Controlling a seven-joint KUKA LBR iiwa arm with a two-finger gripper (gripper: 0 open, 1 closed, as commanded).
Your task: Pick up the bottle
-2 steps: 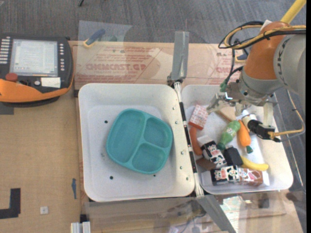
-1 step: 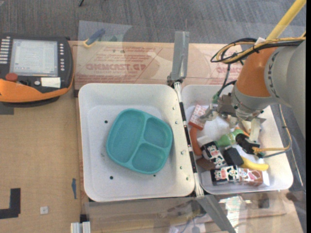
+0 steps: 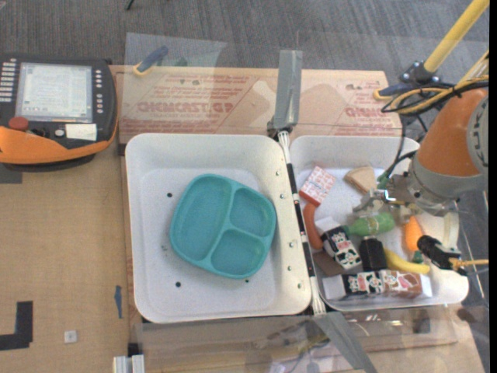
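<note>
Camera view: we look down on two white bins set side by side. The left bin [image 3: 147, 169] bears a teal divided plate [image 3: 224, 225], lying flat near its middle. The right bin [image 3: 454, 286] is crowded. The green bottle [image 3: 371, 225] lies on its side near that bin's centre, among other items. Just beside it we note a black-and-white carton [image 3: 339, 244], a red-and-white packet [image 3: 317, 184] toward the far-left corner, a tan wedge [image 3: 360, 179], a banana [image 3: 405, 263] and an orange carrot-like piece [image 3: 413, 234]. The arm [image 3: 458, 142] reaches in from the right, and the gripper [image 3: 386, 199] sits low, directly above the bottle's far side. We cannot tell how its fingers are set; the wrist hides them. A teach pendant [image 3: 54, 107] rests on the bench at far left.
</note>
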